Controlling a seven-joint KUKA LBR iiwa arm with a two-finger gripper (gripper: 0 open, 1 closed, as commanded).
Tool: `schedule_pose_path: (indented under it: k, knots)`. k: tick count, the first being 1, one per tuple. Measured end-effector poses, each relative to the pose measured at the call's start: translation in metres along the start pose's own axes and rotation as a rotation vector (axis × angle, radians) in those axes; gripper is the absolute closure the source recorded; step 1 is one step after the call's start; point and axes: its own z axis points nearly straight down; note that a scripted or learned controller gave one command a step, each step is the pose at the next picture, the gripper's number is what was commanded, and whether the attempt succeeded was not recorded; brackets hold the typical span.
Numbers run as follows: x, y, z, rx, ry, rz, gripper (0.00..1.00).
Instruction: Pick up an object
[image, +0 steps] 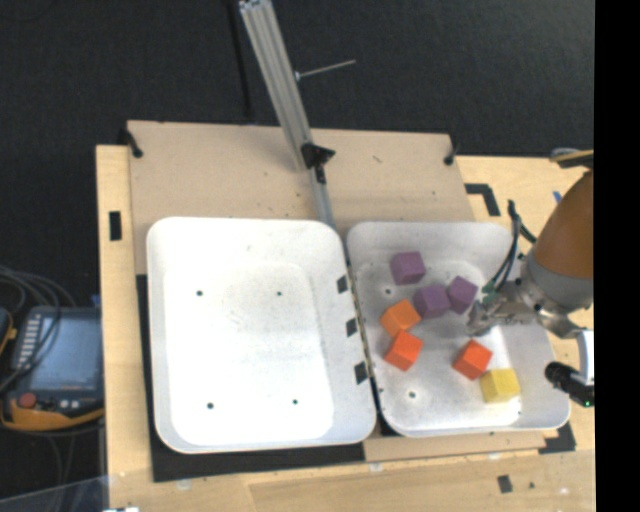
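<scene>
The right bin (440, 242) holds several small blocks. Three purple blocks lie near its middle: one at the back (407, 267), one lower (431, 300) and one to its right (462, 293). An orange block (401, 317) sits above a red-orange block (404, 351). Another red-orange block (472, 359) lies beside a yellow block (499, 384) at the front right. My gripper (481, 318) hangs low over the bin, just right of the purple pair and above the red-orange block. Nothing shows between its tips.
The left bin (250, 330) lies beside the right one, their rims meeting near the middle. A slanted metal rail (285, 90) runs from the top toward the bins' shared back corner. A pendant (50, 360) sits off the bench at left.
</scene>
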Motion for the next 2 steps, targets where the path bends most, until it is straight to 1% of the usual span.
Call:
schedule_pose_path:
  k: [1, 2]
  knots:
    - [0.007, 0.004, -0.047, 0.0, -0.001, -0.009, 1.0]
    - [0.005, 0.006, -0.102, -0.002, -0.002, -0.01, 1.0]
